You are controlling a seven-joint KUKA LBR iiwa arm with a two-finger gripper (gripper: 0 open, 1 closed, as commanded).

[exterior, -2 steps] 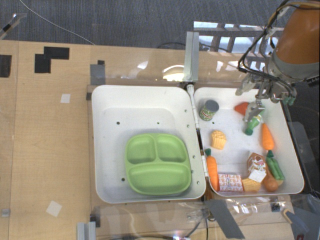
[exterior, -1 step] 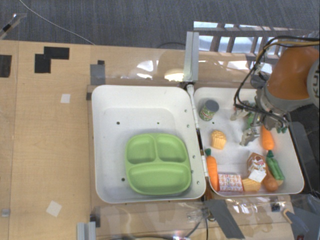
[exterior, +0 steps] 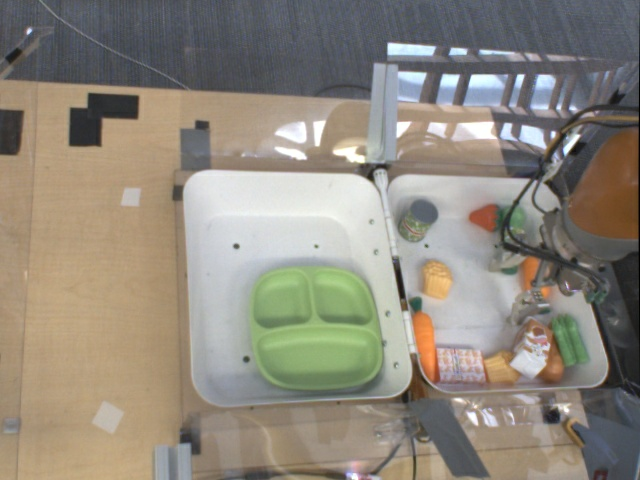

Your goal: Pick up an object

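Note:
The right white bin (exterior: 470,303) holds several toy foods. A small tin can (exterior: 418,220) stands at its back left, with a yellow block (exterior: 437,279) just in front of it. An orange carrot (exterior: 425,345) lies along the left wall beside a pink-and-white box (exterior: 460,364). A red-orange piece (exterior: 484,217) sits near the back. My gripper (exterior: 528,303) hangs low over the bin's right side. It is above an orange piece (exterior: 528,268) and a red-and-white labelled packet (exterior: 535,348), and the arm's wrist hides part of that area. A green cucumber-like piece (exterior: 570,338) lies by the right wall.
The left white bin (exterior: 220,228) holds a green divided plate (exterior: 315,328). A metal rack (exterior: 500,83) stands behind the right bin. Cables loop around the arm's wrist (exterior: 530,208). Light wooden bench surface (exterior: 90,298) stretches to the left.

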